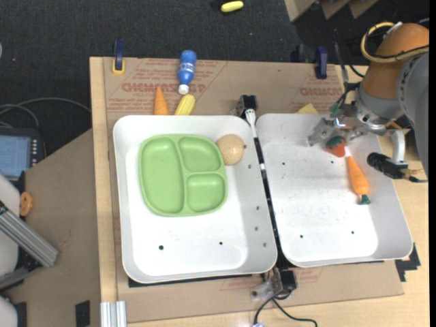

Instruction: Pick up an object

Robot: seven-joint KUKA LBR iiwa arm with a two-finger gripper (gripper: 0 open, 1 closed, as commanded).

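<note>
Camera view has my gripper (330, 133) low over the far end of the right bin (320, 230), fingers spread fairly wide, straddling a small red thing (336, 148) with a bit of green on it (a strawberry toy, I'd guess). I can't say it is held; the fingers look beside it, not closed on it. A carrot (357, 178) lies just beyond, loose on the bin floor, probably the easier target. The left bin (177, 251) carries a green tray (182, 174) with a tan ball (231, 148) touching its corner, parked well apart from my reach.
</note>
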